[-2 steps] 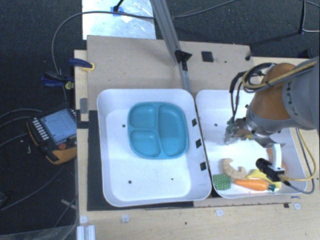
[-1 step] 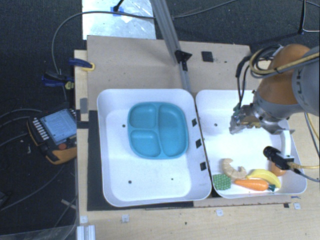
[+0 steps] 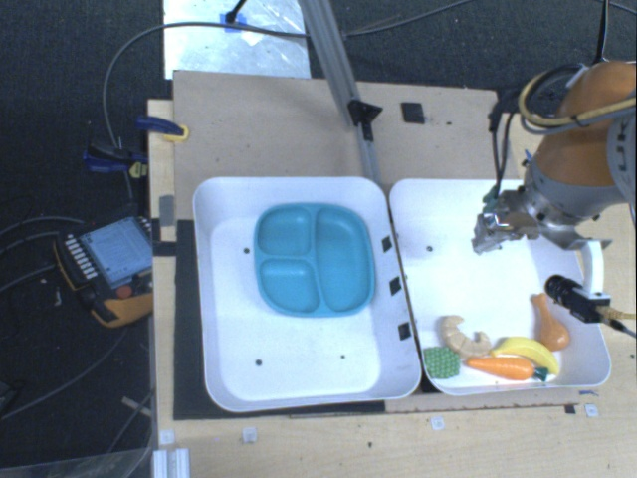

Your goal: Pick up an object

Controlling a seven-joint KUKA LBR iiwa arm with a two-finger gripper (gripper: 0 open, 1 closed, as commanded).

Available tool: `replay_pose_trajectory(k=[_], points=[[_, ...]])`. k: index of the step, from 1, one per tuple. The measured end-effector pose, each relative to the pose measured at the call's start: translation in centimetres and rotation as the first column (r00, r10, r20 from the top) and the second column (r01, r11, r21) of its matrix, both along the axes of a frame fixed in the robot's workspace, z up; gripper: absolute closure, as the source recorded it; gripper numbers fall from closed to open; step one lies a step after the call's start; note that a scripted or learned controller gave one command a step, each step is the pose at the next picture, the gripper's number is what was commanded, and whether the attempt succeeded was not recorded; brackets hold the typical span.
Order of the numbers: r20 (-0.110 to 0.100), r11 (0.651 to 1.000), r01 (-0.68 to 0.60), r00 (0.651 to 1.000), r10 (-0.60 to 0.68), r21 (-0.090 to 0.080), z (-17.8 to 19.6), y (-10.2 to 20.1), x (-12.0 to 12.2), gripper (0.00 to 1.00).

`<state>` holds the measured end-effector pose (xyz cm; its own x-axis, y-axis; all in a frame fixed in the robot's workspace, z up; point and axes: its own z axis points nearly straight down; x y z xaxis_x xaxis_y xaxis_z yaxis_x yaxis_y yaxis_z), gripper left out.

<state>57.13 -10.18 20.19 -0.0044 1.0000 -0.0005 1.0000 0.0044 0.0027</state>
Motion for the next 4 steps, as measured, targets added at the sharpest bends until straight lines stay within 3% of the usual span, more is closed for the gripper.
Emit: replay_pose_trajectory(k=[1, 4], points=[[0.001, 1.000, 0.000, 1.000, 0.000, 0.000, 3.5, 0.0, 0.1, 1.00], [-0.002, 1.000, -0.005, 1.000, 0.005, 0.002, 3.2, 16.1, -0.5, 1.00]])
